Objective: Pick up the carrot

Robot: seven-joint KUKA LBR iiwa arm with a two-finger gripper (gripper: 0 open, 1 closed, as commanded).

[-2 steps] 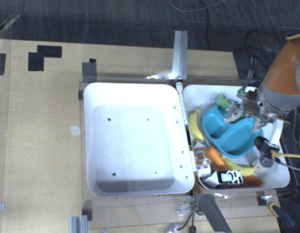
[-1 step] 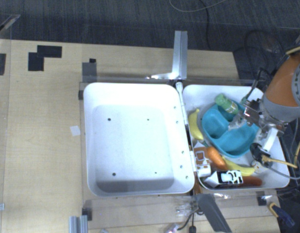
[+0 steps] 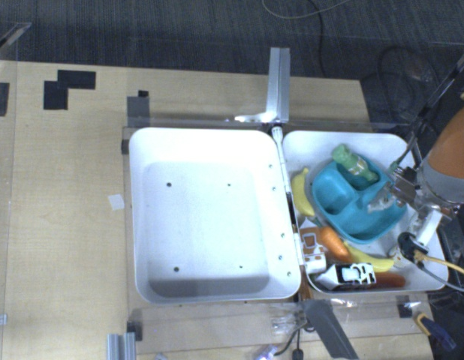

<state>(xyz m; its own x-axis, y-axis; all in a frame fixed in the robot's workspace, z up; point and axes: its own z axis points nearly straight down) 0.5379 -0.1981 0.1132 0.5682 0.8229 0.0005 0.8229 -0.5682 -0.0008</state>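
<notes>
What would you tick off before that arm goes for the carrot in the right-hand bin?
1. Carrot found: ok. The carrot lies in the right bin, near its front left.
2. Carrot free on top: not ok. The blue tray overlaps its upper end.
3. Room at its sides: not ok. A banana lies against it, and a small carton sits to its left.
4. Pincer lined up over the carrot: not ok. The pincer is at the blue tray's right edge, away from the carrot.
5. Pincer ready to grasp: cannot tell.
6. Green object clear of the carrot: ok. It sits at the tray's far side.
</notes>
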